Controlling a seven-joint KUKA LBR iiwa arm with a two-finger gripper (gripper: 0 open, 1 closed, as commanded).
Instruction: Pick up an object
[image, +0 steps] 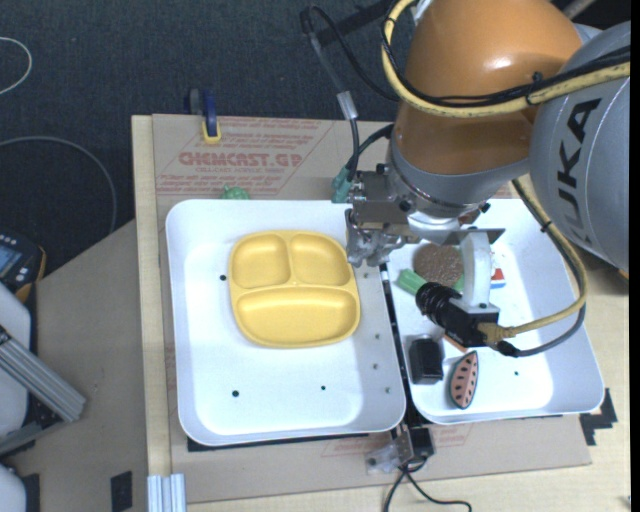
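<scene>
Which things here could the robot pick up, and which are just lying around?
For the job:
yellow divided plastic plate
black rectangular block
brown oval slice with dark spots
round brown speckled disc

Just lying about:
blue and yellow clamp
brown cardboard sheet

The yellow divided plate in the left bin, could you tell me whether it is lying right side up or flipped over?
Right side up. The yellow divided plate lies flat in the left bin, its three compartments facing upward with raised dividers visible.
</scene>
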